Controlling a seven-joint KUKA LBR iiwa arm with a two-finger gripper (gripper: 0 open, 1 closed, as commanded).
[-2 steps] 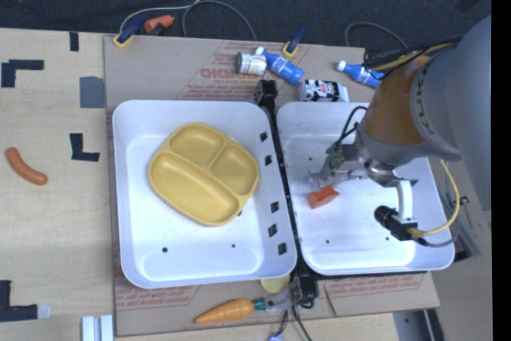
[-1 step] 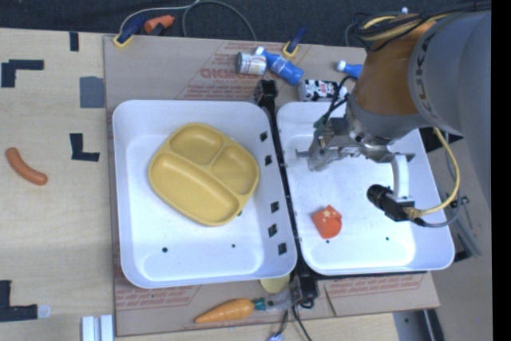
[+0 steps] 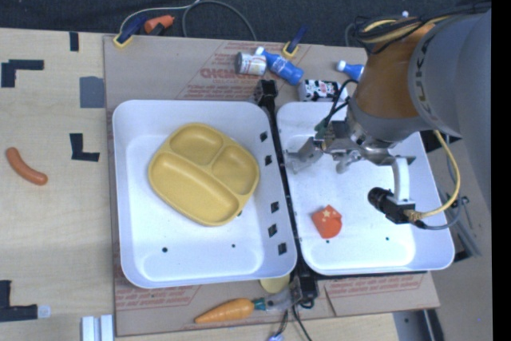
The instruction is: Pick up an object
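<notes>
1 red strawberry [image 3: 326, 222], tip down.

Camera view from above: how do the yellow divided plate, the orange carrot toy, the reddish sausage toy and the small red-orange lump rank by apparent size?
1. Yellow divided plate, clearly largest.
2. Orange carrot toy.
3. Reddish sausage toy, slightly shorter.
4. Small red-orange lump, smallest.

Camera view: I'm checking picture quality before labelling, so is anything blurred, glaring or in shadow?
Camera view: the grey arm with the orange band is soft-edged, being close to the lens; the yellow divided plate and the red strawberry-like toy are sharp; light is even, with faint shadows along the left white bin's rim; no strong glare.
</notes>
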